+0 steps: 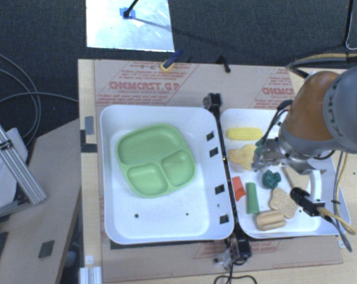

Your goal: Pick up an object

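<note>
**Arm low over the right bin, among the food pieces**

From my screen I see the arm (320, 117) reaching in from the right, its orange band above the wrist. The gripper (264, 158) is down inside the right bin (326, 226), near the middle of it. If something is caught there I cannot tell, because the wrist covers this part.

Just beside the gripper, on its left, lies a pale yellow piece (242, 156). Above this one, near the far wall of the bin, is a yellow corn cob (244, 134). Just below the gripper is a dark teal piece (271, 178); it looks very near to the tool, perhaps touching, but I am not sure.

Lower in the same bin I see a red piece (238, 188) close to the divider, a green stick (251, 197) beside it, a tan cracker (282, 201) and a brown bread roll (270, 219) near the front wall. All these lie flat on the bin floor.

The left bin (160, 226) holds a green tray (156, 159) with three compartments, lying at a slant.

Both bins stand on a cardboard sheet (148, 81) with red print.
</note>
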Controlling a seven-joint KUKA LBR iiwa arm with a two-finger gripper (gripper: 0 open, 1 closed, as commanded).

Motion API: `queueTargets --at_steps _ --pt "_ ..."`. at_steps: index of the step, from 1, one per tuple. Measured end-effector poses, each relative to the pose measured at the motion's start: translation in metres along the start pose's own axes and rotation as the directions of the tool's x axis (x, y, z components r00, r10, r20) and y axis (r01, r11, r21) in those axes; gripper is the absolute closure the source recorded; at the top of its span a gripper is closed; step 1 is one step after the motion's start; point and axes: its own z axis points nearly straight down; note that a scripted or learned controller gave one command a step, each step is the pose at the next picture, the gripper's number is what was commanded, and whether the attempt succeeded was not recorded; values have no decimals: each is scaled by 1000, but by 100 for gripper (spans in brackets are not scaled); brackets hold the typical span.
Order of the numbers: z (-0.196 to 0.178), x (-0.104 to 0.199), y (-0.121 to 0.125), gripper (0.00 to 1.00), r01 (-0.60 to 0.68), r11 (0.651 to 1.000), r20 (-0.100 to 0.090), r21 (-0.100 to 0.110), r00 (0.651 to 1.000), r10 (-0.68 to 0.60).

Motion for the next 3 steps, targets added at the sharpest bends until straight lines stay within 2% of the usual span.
queueTargets --at_steps 1,2,3 --pt "-10 0 1 100 0 1000 -1 -3 1000 0" --pt "44 -30 -18 100 -3 1000 2 11 1000 3" --pt "-64 25 -22 100 10 1000 1 0 1000 -10"
